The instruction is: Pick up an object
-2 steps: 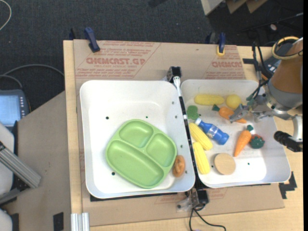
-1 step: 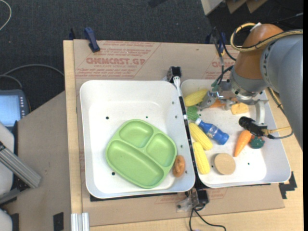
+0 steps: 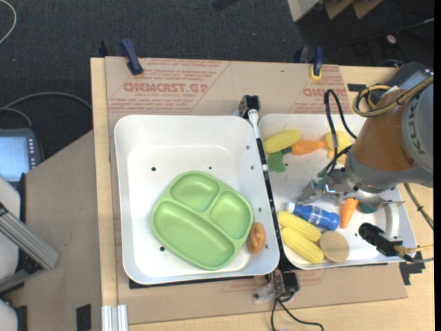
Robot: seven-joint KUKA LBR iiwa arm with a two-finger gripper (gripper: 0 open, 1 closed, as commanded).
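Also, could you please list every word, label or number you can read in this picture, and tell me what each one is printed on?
"CHEMCAST. G P" in red capitals, on the brown protective sheet covering the bench behind the left bin; the last letters are unclear.
Smaller red lines above and below that logo: too small to read.
A second red print of the same kind on the sheet behind the right bin, near the yellow clamp: too blurred to read.
Blue bottle label: unreadable.

The bench board (image 3: pixel 172 88) reads "CHEMCAST GP".
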